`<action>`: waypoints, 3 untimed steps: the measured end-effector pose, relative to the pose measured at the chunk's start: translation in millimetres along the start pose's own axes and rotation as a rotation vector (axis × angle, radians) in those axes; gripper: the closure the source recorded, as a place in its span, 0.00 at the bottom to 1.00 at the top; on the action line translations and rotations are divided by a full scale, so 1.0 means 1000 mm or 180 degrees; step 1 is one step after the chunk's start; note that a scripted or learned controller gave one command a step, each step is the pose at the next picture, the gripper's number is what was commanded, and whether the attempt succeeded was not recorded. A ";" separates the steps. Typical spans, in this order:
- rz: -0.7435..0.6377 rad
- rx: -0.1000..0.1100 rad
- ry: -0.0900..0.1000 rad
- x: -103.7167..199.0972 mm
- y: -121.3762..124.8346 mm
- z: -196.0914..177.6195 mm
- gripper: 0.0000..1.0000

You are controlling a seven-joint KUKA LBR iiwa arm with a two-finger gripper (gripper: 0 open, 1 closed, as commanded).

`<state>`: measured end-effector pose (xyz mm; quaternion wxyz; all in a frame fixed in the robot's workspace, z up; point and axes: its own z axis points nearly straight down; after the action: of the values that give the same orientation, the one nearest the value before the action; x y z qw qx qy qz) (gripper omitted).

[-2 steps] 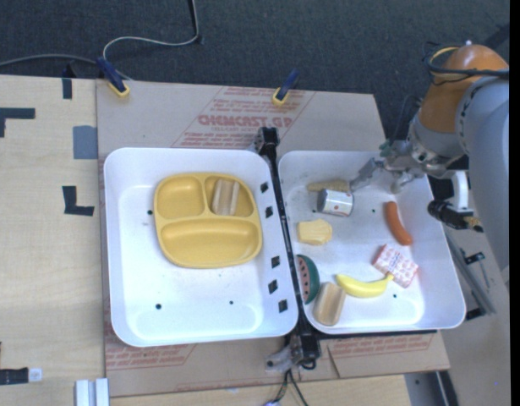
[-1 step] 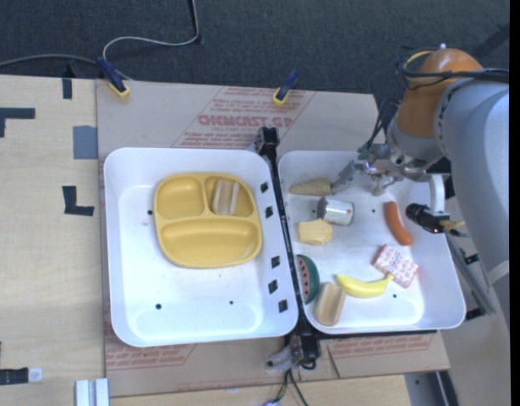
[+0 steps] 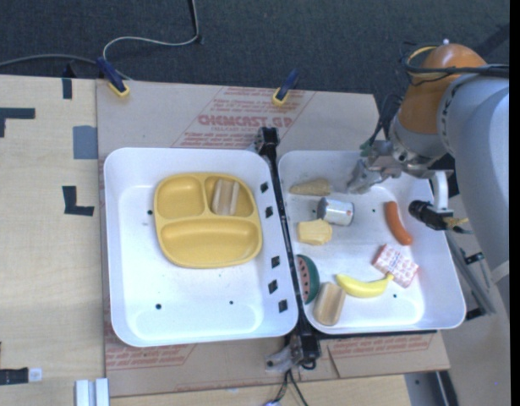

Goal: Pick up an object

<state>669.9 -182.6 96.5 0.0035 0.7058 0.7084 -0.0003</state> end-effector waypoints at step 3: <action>0.0009 0.0005 0.0003 -0.006 -0.001 0.010 0.00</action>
<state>669.1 -188.4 86.3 0.0025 0.7068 0.7074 -0.0006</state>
